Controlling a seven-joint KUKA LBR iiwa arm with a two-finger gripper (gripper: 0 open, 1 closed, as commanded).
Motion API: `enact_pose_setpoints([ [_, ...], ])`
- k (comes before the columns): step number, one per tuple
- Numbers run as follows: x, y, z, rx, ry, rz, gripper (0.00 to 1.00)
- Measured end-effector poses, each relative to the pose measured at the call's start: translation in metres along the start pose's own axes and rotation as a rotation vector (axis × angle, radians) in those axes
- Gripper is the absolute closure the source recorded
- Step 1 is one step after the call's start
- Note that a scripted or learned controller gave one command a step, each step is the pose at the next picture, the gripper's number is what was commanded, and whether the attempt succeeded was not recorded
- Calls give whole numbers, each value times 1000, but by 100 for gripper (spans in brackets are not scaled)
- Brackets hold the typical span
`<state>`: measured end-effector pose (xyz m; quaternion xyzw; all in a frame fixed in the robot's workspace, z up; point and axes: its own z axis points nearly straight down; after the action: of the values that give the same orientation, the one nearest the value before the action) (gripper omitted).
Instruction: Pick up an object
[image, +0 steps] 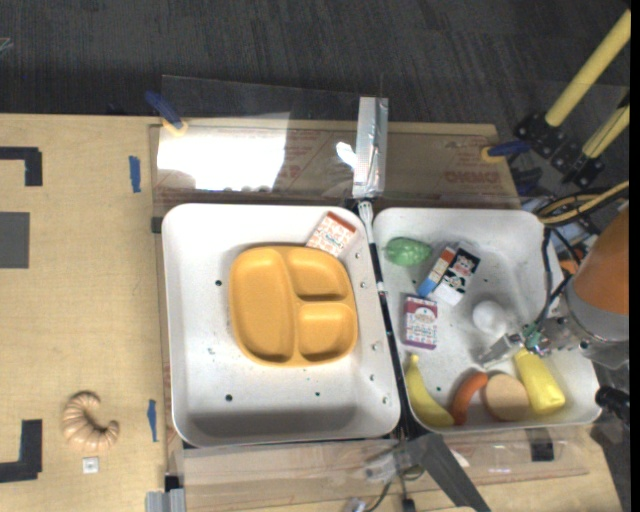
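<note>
My gripper (510, 345) hangs low in the right bin (520, 222), near its right side. It sits just below a white ball (488, 317) and right above the top of a yellow bottle (540, 382). A tan rounded lump (506, 397), a red-orange sausage shape (466, 393) and a banana (424, 395) lie along the bin's front. A purple-and-white packet (421, 322), a small blue-orange box (437, 272), a black-and-white box (458, 273) and a green lump (407, 250) lie farther back. Nothing is visibly held.
The left bin (190, 330) holds an orange divided plate (292, 303) and a small red-and-white carton (331, 234) at its back right. A coiled tan toy (90, 420) lies on the bench at left. The arm's orange band (612, 270) stands over the right bin's right wall.
</note>
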<state>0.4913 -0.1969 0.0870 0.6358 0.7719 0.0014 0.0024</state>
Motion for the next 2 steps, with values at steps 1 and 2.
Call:
enact_pose_setpoints([
  [1,-1,2,-12,-7,-5,1,100],
  [2,60,52,-104,-2,1,-133,100],
])
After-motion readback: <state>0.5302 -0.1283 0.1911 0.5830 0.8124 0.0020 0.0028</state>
